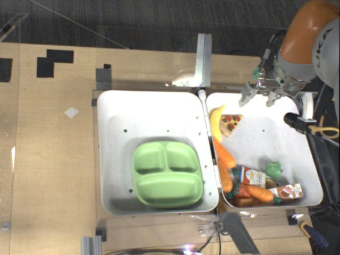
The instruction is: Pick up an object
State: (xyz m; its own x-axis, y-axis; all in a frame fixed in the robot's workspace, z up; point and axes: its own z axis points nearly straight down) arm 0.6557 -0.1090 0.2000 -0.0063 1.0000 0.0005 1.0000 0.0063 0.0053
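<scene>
Yellow plastic banana against left wall of right white bin, touching flat pizza-slice toy. Left to right: green moulded divided tray alone in left white bin, then banana, pizza, orange carrots, juice cartons, small green toy. Pincer spread, holding nothing, over right bin's back rim. Risks, judged: finger striking wall beside banana; dragging pizza along; crowded front corner fouling grasp. Open floor mid-bin for descent.
</scene>
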